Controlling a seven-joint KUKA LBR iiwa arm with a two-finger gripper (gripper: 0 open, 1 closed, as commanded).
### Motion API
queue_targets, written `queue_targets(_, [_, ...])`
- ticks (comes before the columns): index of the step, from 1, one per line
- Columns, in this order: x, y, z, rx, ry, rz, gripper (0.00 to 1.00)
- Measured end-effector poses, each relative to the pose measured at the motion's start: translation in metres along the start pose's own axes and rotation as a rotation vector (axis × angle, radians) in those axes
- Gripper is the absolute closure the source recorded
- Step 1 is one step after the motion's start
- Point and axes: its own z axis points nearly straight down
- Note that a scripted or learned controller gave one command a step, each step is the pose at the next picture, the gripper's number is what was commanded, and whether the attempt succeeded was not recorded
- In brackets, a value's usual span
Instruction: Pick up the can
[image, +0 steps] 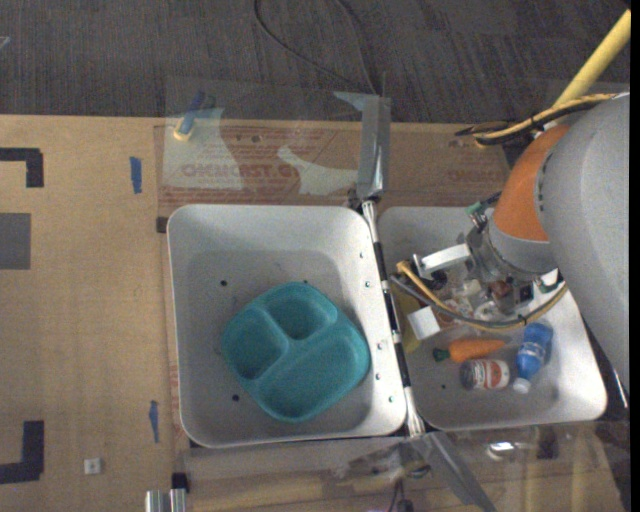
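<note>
The small cylindrical metal can (486, 374) with a red-and-white label lies on its side at lower right of the frame, in the right-hand shallow white bin (575, 395), below an orange carrot-shaped toy (476, 349) and beside a blue plastic bottle (533, 350). The gripper (490, 292) hangs above them, higher in that bin. I cannot tell whether it is open.

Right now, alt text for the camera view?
The grey arm's pincer hangs over the right white bin, above a small red-and-white metal can lying beside an orange carrot toy and a blue plastic bottle. The left white bin holds a teal divided plate.
</note>
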Motion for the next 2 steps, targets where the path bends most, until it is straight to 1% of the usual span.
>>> queue_targets(1, [0.002, 0.088, -0.049, 0.001, -0.001, 0.033, 1.00])
queue_targets(2, [-0.060, 0.009, -0.075, 0.003, -0.002, -0.105, 1.00])
